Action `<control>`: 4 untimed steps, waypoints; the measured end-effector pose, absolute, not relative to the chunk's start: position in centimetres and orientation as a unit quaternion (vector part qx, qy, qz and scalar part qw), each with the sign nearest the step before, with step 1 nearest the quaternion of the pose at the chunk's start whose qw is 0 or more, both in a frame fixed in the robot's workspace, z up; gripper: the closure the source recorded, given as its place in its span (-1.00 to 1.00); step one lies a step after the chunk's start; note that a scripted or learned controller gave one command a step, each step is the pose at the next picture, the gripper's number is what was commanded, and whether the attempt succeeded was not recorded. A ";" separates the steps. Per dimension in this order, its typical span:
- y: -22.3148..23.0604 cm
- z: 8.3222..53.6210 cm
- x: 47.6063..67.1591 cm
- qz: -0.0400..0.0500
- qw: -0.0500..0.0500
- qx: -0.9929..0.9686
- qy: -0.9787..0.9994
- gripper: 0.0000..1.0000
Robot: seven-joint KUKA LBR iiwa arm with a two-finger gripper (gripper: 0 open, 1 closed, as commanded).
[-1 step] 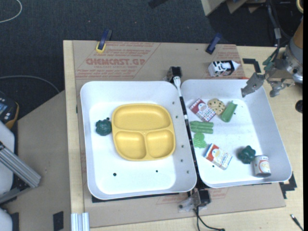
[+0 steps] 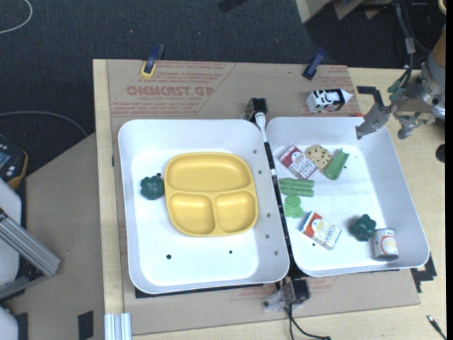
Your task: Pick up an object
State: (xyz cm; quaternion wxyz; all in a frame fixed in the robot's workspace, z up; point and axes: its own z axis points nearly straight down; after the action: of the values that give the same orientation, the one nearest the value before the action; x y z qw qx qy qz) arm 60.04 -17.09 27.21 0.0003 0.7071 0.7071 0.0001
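My gripper (image 2: 388, 125) hangs over the far right corner of the right bin (image 2: 407, 190), open, with nothing between its fingers (image 2: 370, 125). Below it the right bin holds a red-and-white packet (image 2: 297, 161), a cookie (image 2: 318, 156), a green cylinder (image 2: 336, 163), two green pea pods (image 2: 294, 187), a red-and-yellow carton (image 2: 320, 230), a dark green broccoli piece (image 2: 363, 226) and a small can (image 2: 386, 244). The nearest item, the green cylinder, lies to the gripper's lower left, apart from it.
The left bin (image 2: 134, 154) carries a yellow divided tray (image 2: 211, 193) and a dark green toy (image 2: 151, 186) beside it. A black-and-white toy (image 2: 329, 100) sits on the bench behind the right bin. Clamps (image 2: 150, 61) hold the board's far edge.
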 end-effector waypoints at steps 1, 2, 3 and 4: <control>-16.2 21.1 60.0 -0.002 -0.003 0.707 0.707 -1.00; -16.4 14.8 60.2 -0.002 -0.003 0.707 0.707 -1.00; -16.4 10.4 60.6 -0.001 -0.002 0.707 0.707 -1.00; -16.3 8.3 60.6 -0.001 -0.002 0.707 0.707 -1.00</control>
State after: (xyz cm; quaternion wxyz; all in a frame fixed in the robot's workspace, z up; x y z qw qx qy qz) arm 60.59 -16.29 8.34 -0.0020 0.7071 0.7071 -0.0010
